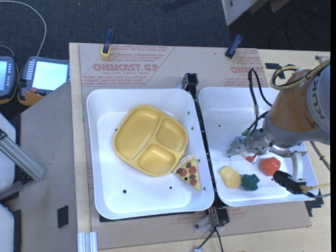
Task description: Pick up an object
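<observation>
Three small toy foods lie in the right bin, any of them a fair target: a yellow corn piece, a dark green broccoli-like piece touching it on the arm's side, and an orange-red tomato-like piece just beyond, nearer the wrist. The gripper hangs low over the bin floor, just above these three and closest to the orange-red piece; a small red shape shows beneath it, too small to identify. Whether its jaws are spread or closed cannot be told from this angle, and nothing is seen held between them. Behind it rises the grey arm with its orange band, cables looping above.

To do this step well, judged from the layout: choose the piece that stands most apart, centre the jaws over it, descend straight, and close only once both sides are bracketed. The corn and green pieces touch, so a grasp there risks nudging one away.

Outward, the left bin holds a yellow three-compartment plate with a toy pizza slice just beside its lower right edge. Both bins rest on a wooden board.
</observation>
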